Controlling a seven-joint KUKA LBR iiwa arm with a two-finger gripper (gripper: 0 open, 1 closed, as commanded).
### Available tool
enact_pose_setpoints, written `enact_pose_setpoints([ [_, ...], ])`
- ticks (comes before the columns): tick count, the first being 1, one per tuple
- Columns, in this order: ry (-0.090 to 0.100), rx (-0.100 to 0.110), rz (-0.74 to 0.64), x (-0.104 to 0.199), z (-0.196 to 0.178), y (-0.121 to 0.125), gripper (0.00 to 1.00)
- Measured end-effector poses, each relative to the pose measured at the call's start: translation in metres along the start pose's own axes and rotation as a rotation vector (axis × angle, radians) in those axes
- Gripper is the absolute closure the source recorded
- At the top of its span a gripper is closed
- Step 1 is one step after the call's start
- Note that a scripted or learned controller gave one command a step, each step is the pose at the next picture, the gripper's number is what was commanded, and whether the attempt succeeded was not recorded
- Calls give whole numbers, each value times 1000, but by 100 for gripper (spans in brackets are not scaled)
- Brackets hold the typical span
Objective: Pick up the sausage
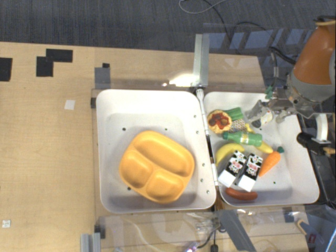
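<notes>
The sausage (242,195) is a short red-brown piece lying flat at the front edge of the right bin (299,185), just in front of two black-and-white cartons (241,168). The gripper (263,113) hangs over the back of the same bin, beside the green bottle (243,137) and far from the sausage. The grey arm with its orange band (315,56) reaches in from the right. Nothing shows in the gripper.
In the right bin, a pizza slice (220,121), a banana (227,152) and a carrot (270,163) crowd around the cartons. The left bin (110,114) holds a yellow divided plate (156,165). A metal divider post (201,59) stands between the bins at the back.
</notes>
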State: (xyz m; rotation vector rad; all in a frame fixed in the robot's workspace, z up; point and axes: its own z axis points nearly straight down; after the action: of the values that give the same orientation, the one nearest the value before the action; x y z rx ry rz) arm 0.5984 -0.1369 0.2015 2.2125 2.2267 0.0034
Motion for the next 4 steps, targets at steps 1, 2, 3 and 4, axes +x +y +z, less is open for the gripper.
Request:
enact_pose_setpoints([
  [1, 0, 0, 0, 0, 0, 0, 0],
  [2, -1, -1, -74, 1, 32, 70, 0],
  [3, -4, -10, -81, 2, 18, 72, 100],
  [4, -2, -7, -102, -3, -131, 37, 100],
])
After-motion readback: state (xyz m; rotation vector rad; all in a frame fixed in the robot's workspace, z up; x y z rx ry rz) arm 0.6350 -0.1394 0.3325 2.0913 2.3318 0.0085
